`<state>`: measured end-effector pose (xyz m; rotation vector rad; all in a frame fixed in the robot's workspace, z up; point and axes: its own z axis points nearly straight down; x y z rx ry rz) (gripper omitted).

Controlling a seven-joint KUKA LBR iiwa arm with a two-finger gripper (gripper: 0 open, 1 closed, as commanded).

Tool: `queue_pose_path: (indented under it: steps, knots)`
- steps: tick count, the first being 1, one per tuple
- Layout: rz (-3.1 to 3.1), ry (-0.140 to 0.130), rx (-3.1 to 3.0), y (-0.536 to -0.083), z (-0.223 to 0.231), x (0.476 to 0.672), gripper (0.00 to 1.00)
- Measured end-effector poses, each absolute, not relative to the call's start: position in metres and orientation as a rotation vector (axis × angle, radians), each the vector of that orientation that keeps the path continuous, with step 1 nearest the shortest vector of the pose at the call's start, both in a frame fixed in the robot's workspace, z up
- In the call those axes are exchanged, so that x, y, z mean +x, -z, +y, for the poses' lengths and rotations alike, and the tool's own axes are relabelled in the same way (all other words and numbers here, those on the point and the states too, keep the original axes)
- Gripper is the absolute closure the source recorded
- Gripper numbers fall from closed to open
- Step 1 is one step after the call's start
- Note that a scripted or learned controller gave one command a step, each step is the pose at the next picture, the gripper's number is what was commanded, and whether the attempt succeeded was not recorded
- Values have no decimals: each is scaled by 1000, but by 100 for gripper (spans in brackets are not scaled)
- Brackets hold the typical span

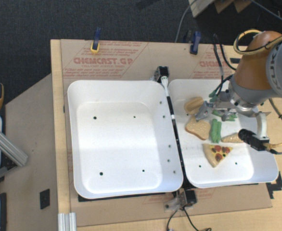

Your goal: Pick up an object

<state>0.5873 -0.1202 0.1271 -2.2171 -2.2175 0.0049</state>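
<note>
The grey two-finger gripper (217,110) hovers low in the right white bin (263,174), reaching toward the slim green plastic piece (215,131) just below; its closure I cannot tell; next, a straight descent.

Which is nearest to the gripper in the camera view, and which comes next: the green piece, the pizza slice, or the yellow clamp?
From the gripper:
1. Green piece, just below it in the right bin.
2. Pizza slice, further toward the bin's front.
3. Yellow clamp, far off on the board's back edge.

Bench (107,57) — two white bins (117,138).
</note>
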Motion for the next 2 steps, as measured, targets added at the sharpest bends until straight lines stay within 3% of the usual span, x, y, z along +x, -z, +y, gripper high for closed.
queue_pose_path:
  steps: [1,2]
  knots:
    - [-2228,2,-2220,-109,-90,624,0]
    - [-2226,3,-2222,-84,-99,648,0]
